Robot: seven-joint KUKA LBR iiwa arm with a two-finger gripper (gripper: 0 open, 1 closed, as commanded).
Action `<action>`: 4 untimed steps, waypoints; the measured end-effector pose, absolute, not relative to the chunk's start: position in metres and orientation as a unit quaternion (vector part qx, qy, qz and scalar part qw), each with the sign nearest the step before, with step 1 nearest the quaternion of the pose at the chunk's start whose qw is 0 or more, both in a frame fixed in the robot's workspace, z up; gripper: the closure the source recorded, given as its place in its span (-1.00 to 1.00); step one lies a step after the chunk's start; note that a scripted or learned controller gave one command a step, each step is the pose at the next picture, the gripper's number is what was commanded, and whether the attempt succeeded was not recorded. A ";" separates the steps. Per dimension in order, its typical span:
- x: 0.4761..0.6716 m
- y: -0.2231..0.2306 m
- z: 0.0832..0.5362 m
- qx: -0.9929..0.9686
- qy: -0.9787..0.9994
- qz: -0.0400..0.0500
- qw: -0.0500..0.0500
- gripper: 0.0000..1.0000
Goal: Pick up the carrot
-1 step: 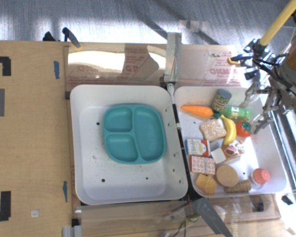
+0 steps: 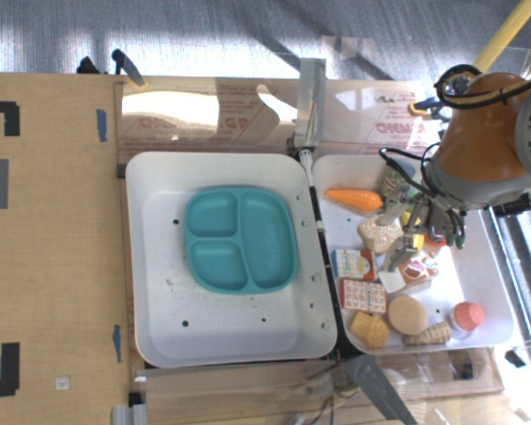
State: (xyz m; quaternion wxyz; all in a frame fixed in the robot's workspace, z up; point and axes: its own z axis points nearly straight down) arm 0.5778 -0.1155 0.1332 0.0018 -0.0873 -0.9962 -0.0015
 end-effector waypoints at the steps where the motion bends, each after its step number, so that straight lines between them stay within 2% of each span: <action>1: 0.629 -0.092 0.089 -0.066 -0.998 0.000 -0.006 -1.00; 2: 0.632 -0.091 0.104 -0.065 -0.998 0.000 -0.013 1.00; 3: 0.623 0.015 0.190 -0.157 -0.988 -0.003 -0.007 1.00; 4: 0.585 -0.012 0.185 -0.205 -0.979 0.000 0.000 1.00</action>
